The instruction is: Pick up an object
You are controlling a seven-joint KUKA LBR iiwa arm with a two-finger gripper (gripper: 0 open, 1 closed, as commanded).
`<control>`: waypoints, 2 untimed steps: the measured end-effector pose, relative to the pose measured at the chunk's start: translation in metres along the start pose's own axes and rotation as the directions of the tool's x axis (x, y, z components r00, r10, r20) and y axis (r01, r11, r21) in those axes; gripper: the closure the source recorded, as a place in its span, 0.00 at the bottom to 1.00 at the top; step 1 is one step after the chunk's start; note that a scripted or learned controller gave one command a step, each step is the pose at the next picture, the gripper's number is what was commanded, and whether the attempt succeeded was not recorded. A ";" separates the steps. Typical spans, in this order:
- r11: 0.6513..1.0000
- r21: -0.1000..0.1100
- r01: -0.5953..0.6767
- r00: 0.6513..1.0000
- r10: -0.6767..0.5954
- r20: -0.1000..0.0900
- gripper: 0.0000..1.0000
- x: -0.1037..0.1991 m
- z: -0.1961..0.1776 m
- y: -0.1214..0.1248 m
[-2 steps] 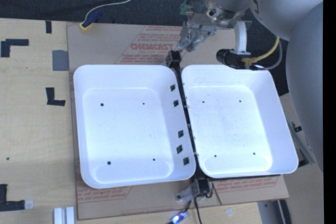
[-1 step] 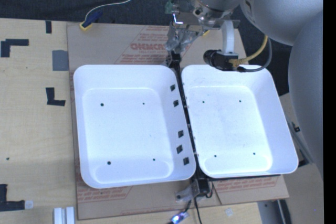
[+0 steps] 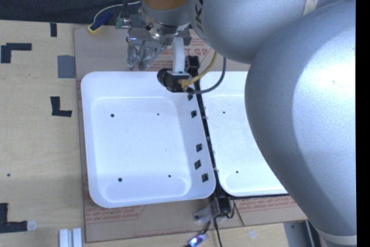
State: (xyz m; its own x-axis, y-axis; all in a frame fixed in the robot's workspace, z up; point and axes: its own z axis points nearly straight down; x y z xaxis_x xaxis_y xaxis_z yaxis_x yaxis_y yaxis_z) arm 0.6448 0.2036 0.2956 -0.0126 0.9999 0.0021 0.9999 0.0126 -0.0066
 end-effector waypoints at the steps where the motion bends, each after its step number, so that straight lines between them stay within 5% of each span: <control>1: 1.000 -0.009 -0.006 1.000 0.006 -0.001 1.00 0.034 -0.057 -0.026; 2: 1.000 -0.001 -0.012 1.000 0.012 0.006 1.00 0.028 0.029 0.025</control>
State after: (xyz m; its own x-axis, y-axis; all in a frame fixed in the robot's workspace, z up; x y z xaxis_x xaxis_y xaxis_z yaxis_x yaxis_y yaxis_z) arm 0.6689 0.2322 0.2661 -0.0004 1.0000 -0.0041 1.0000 0.0004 -0.0055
